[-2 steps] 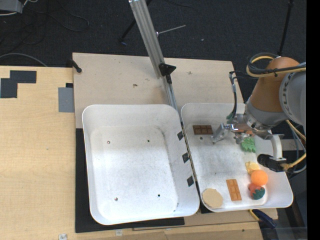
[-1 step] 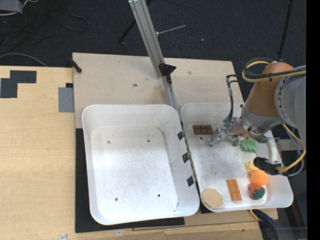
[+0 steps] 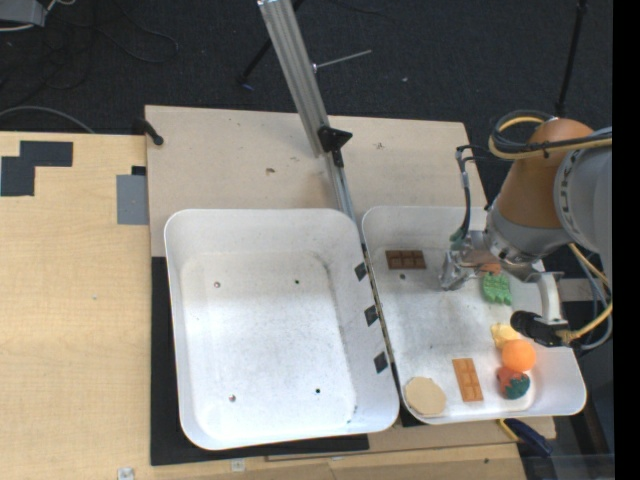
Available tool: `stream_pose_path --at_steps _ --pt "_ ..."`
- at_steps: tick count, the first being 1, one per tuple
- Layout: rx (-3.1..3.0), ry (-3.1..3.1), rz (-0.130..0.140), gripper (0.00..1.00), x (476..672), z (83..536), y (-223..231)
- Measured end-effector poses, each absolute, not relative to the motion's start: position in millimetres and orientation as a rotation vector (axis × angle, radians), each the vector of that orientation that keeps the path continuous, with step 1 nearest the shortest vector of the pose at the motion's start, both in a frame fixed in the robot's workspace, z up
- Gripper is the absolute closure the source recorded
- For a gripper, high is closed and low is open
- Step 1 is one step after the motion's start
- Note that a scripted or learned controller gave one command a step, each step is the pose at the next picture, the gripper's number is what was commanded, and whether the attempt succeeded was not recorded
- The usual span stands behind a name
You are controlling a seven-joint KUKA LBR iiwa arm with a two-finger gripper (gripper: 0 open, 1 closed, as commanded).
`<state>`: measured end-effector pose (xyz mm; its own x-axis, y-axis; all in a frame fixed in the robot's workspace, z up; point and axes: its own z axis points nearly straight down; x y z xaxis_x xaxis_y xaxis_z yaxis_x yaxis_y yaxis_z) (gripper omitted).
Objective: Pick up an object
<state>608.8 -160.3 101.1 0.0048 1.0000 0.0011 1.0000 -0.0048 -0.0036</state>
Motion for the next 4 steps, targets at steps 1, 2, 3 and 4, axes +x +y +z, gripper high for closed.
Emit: stream_pose_path --at_steps 1,2,3,4 --pt "-2.224 -2.224 -0.003 1.0 616.4 161 -166" --pt "-2.223 -2.224 -0.003 1.0 617.2 215 -167" --pt "-2.216 -2.225 -0.002 1.0 629.1 223 -122" --pt "-2.215 -2.225 -0.001 1.0 630.7 232 -66"
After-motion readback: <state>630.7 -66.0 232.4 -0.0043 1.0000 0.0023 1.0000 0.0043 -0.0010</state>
